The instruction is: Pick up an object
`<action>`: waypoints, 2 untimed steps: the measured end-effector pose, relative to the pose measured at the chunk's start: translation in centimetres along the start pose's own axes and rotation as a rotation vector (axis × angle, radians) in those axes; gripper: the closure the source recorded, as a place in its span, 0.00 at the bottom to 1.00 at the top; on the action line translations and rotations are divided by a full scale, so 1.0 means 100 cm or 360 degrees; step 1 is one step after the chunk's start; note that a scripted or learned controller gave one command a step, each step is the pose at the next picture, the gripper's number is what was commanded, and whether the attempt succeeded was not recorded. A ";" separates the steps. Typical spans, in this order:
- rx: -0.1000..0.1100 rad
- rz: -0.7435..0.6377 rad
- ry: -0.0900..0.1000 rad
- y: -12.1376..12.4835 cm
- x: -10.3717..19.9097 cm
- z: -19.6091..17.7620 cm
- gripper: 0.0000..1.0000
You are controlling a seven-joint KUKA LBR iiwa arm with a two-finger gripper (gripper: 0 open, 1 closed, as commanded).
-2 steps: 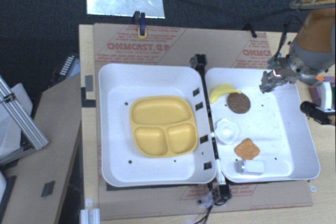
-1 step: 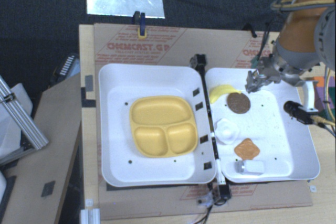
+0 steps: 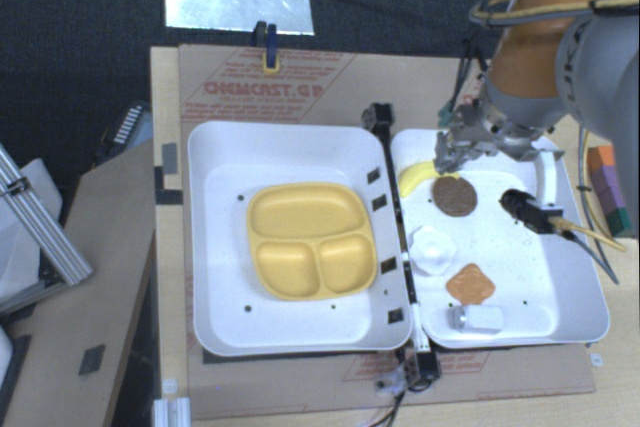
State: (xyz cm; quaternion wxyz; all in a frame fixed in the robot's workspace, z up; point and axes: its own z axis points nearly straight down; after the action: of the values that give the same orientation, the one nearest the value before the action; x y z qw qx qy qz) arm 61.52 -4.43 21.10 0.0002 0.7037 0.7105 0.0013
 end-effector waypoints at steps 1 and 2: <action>-0.0001 0.0000 0.0001 0.005 0.049 -0.013 1.00; -0.0003 0.0000 0.0001 0.017 0.098 -0.021 1.00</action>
State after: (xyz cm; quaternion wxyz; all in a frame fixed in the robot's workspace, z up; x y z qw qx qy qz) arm 63.15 5.41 23.20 0.0005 0.7037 0.7105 0.0023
